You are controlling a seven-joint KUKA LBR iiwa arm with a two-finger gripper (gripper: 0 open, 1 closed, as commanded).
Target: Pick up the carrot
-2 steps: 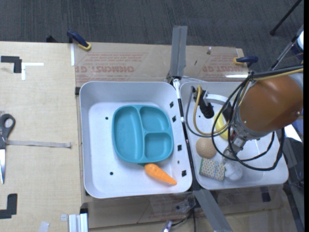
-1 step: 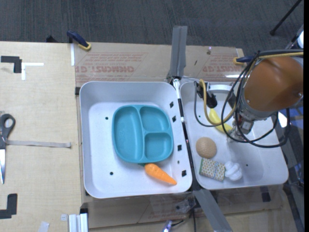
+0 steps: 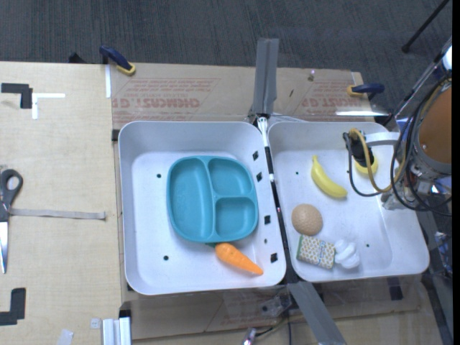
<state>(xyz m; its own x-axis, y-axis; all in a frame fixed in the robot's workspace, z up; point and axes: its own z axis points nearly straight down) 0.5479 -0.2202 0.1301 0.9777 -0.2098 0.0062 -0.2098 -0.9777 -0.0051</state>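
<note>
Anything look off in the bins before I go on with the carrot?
Nothing stands out. The carrot lies whole on the floor of the left bin, by the front rim of the teal divided plate, which sits flat. The banana lies loose in the right bin; nothing is spilled.

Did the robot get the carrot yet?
Not yet. Done: nothing that shows, since the carrot lies in the left bin, by the blue plate. In hand: the arm hangs at the right bin's outer side, far from the carrot. Left: cross over, come down, grip it and lift.
</note>
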